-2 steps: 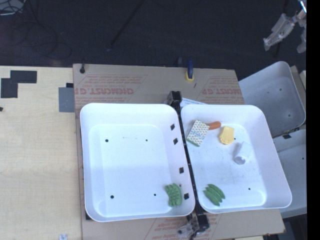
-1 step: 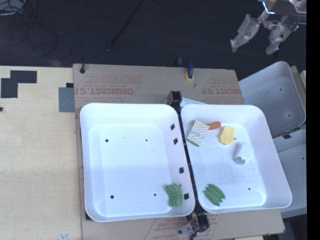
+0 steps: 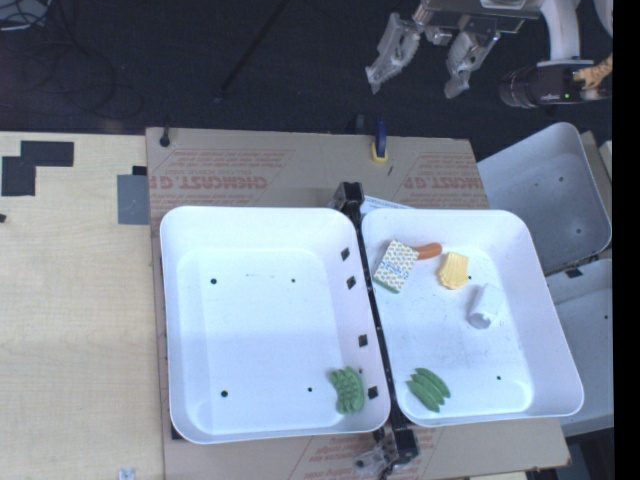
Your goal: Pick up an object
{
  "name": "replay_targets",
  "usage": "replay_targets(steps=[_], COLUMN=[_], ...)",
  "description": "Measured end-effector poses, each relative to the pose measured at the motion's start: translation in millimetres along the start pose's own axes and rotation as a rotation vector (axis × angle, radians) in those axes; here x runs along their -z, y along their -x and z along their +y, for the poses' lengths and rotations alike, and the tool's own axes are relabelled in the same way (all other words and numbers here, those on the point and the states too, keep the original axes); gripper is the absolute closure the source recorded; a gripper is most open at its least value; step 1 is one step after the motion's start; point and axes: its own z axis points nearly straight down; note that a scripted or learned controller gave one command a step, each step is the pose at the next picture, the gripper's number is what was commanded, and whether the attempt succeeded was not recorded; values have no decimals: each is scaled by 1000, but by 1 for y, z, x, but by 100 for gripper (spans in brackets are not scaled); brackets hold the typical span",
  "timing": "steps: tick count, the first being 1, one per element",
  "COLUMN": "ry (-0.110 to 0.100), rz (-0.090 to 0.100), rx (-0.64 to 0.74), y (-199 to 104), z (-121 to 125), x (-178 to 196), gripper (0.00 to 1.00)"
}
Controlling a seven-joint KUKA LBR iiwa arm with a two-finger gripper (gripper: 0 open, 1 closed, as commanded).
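Note:
My gripper [image 3: 418,76] hangs high at the top of the camera view, above the far edge of the bench, open with nothing between its fingers. In the right bin [image 3: 530,268] lie a patterned white packet [image 3: 396,265], an orange carrot-like piece [image 3: 429,251], a yellow block [image 3: 453,270], a small grey cylinder [image 3: 482,306] and a green pea pod [image 3: 429,388]. A green leafy piece [image 3: 348,389] rests in the left bin [image 3: 200,258] at its near right corner. All of them sit well below and apart from the gripper.
A black divider with clips [image 3: 362,308] runs between the two bins. Brown cardboard [image 3: 270,168] lies under them. A grey metal plate [image 3: 560,198] stands to the right of the right bin. A small blue and yellow object [image 3: 380,143] sits at the cardboard's far edge.

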Motion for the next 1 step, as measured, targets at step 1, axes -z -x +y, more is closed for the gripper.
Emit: replay_targets(steps=[1], ry=[0], rz=[-1], rx=[-4], y=[-78], z=[1], x=[4], gripper=[0])
